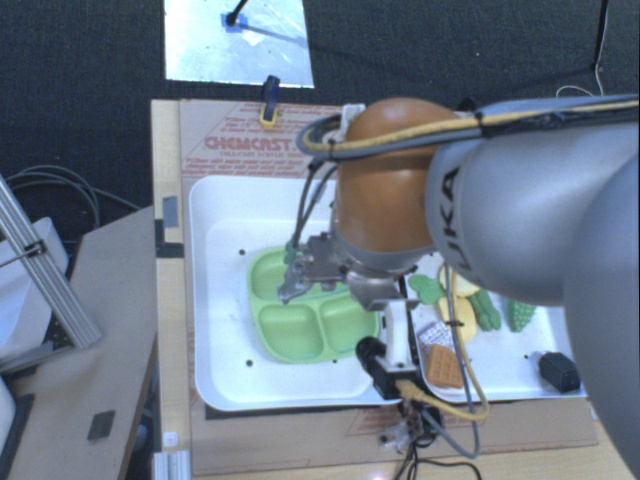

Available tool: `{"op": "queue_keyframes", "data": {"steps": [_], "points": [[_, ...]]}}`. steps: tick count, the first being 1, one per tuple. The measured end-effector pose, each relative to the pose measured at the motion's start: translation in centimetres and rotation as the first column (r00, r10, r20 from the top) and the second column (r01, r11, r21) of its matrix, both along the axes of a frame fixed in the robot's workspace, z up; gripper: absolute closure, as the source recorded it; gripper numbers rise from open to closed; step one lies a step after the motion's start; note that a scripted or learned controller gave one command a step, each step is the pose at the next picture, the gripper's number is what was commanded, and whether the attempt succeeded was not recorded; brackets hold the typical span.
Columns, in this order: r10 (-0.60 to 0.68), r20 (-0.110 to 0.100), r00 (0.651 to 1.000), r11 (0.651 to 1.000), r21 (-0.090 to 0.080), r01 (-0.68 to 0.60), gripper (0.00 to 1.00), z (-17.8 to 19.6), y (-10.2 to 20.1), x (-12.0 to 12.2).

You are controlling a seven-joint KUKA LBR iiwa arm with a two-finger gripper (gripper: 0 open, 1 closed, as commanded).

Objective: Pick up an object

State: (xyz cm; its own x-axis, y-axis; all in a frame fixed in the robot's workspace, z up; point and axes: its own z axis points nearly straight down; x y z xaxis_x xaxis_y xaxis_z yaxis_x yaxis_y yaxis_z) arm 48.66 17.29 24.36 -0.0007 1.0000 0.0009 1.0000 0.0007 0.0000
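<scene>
A light green divided plate (pixel 305 330) lies in the left white bin (pixel 222 238). My gripper (pixel 291 284) hangs low over the plate's upper left compartment, close to its rim. The grey arm with its orange band (pixel 385 183) covers the middle of the bench and hides the plate's right part. In the right bin lie green toy pieces (pixel 488 310), a yellow piece (pixel 466 310), a brown waffle-like square (pixel 443 365) and a small black object (pixel 559 370).
A cardboard sheet with red print (pixel 235 140) lies under the bins. Cables and a black connector (pixel 375 360) hang from the wrist over the wall between the bins. Bare white floor shows at the left bin's left side.
</scene>
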Motion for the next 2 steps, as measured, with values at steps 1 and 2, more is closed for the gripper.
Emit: {"op": "queue_keyframes", "data": {"steps": [1, 2], "points": [[-0.007, -0.005, 1.000, 1.000, -0.004, 0.007, 0.00, -6.5, -6.2, 0.0], [-0.007, 0.007, 1.000, 1.000, -0.005, 0.007, 0.00, -5.8, -14.0, 7.0]]}}
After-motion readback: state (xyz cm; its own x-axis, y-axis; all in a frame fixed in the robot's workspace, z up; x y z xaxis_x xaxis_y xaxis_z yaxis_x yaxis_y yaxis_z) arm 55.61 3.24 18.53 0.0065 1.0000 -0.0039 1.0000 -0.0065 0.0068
